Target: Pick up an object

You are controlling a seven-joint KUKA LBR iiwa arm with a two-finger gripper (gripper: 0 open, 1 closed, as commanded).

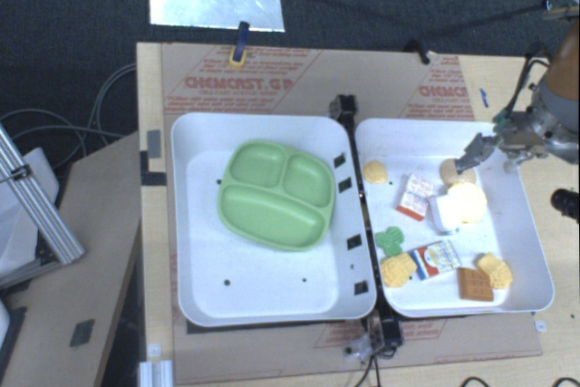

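Observation:
The right bin [426, 133] holds several toy food items. Among them are a tan round piece [449, 170], a white and pale yellow lump [460, 204], a red and white packet [416, 196] and a small yellow piece [374, 170]. My gripper [465, 161] reaches in from the right, low over the bin's far right part. Its tip is right beside the tan round piece, just above the white lump. Nothing is visibly held.
Near the right bin's front lie a green piece [390, 240], a yellow bumpy piece [397, 269], a small carton [438, 258], a brown cracker [474, 284] and a yellow waffle [495, 270]. A green divided plate [276, 195] lies in the left bin [195, 285].

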